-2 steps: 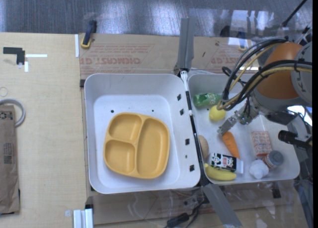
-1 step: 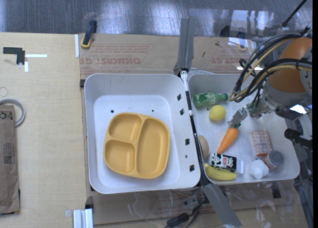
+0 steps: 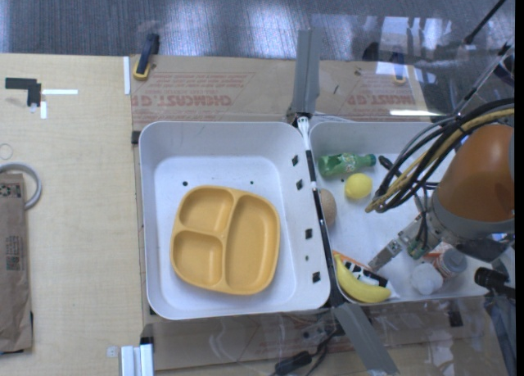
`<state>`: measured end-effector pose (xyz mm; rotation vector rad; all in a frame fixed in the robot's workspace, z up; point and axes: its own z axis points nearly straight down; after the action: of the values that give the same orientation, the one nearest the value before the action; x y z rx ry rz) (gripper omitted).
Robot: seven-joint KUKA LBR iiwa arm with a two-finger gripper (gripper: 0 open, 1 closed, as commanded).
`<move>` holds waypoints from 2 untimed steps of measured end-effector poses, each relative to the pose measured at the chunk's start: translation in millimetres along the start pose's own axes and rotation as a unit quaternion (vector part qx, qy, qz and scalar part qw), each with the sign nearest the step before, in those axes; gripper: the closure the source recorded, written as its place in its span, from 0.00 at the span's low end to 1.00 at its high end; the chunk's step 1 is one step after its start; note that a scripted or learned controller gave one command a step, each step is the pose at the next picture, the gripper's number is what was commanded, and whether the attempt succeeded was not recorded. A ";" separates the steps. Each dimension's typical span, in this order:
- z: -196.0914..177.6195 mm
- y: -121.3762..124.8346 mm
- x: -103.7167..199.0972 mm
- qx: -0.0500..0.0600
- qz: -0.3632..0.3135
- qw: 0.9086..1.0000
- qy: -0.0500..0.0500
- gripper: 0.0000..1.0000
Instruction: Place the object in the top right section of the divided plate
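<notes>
A yellow divided plate (image 3: 226,240) lies in the left bin (image 3: 160,202), with two small sections on its left and one long section on its right, all bare. In the right bin (image 3: 360,124) lie a green bottle (image 3: 345,162), a yellow ball (image 3: 358,186), a brown round object (image 3: 327,205) against the divider, a banana (image 3: 360,281) at the front left corner, and a clear bottle with a red cap (image 3: 434,271). My gripper (image 3: 399,249) hangs low over the right bin, just right of and above the banana, under the orange wrist band (image 3: 483,174).
A grey divider wall (image 3: 315,202) separates the two bins. Black and yellow cables (image 3: 409,169) loop from the arm over the right bin. Cardboard (image 3: 213,88) lies behind the bins, and a wooden bench top (image 3: 65,202) extends to the left.
</notes>
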<state>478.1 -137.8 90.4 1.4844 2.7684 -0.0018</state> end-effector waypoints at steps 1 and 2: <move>-6.5 -0.3 -0.4 0.001 0.002 1.000 0.001 1.00; -98.8 45.0 62.9 0.002 0.051 0.999 0.001 1.00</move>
<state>480.7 -60.3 189.1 1.6251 2.6921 -0.0054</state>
